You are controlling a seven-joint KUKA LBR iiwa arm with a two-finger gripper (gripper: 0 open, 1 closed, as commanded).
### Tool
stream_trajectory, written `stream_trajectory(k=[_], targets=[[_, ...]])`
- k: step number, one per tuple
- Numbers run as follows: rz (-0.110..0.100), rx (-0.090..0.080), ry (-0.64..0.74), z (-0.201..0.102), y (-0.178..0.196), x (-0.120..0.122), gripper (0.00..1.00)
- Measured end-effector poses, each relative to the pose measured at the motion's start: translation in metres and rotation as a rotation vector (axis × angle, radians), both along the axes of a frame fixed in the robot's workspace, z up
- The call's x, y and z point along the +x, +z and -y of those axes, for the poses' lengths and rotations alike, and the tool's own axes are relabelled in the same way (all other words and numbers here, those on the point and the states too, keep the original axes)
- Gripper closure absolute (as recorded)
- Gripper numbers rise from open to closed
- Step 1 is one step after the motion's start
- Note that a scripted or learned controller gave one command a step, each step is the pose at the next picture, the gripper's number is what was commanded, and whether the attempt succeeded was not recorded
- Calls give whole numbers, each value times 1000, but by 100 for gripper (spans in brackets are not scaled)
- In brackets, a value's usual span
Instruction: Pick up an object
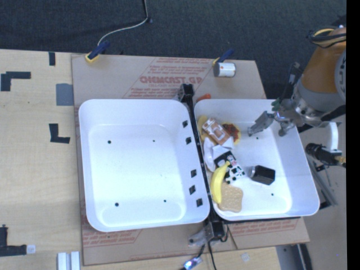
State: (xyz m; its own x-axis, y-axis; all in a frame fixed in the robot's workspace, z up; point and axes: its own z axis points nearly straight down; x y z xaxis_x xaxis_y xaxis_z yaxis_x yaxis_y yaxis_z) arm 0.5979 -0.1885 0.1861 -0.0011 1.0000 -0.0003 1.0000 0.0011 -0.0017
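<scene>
Dark carpet floor (pixel 73 10) across the top, with a white cable (pixel 126 30) trailing over it. Pale wooden bench (pixel 31 167) below, marked with dark tape shapes. Brown cardboard sheet (pixel 163 80) under both bins, printed in red with a word reading roughly "CHEMCAST GP", the rest too small to read.

Left white plastic bin (pixel 90 167), well to the left of the claw, dotted with four small dark holes. Right white plastic bin (pixel 298 179) directly under the claw. Black divider strip (pixel 194 151) between the two bins.

Grey arm with orange band (pixel 323 72) reaching in from the right. Two-finger claw (pixel 271 124) hanging over the upper right part of the right bin, fingers spread apart, released, nothing between them.

Left of and below the claw, well apart from it, a cluster of objects: yellow plastic banana (pixel 216 183), tan slice of toast (pixel 231 198) touching the banana's lower end, orange-and-white printed packet (pixel 214 131) at the top of the pile, print unreadable, black-and-white spotted toy (pixel 234 172) just beside the banana. Small black block (pixel 262 175) below the claw, apart from the pile.

Small white cylinder with blue clip (pixel 225 67) on the cardboard, above and left of the claw. Blue and yellow clip (pixel 96 52) at the cardboard's far left corner.
</scene>
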Motion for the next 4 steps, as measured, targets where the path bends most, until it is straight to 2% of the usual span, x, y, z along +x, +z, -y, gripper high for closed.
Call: stream_trajectory(k=[1,2,3,4], targets=[[-3,3,9,-91,-89,34,0],[4,1,2,-86,-71,35,100],[-2,0,-1,-95,-65,7,100],[8,0,6,-152,2,59,100]])
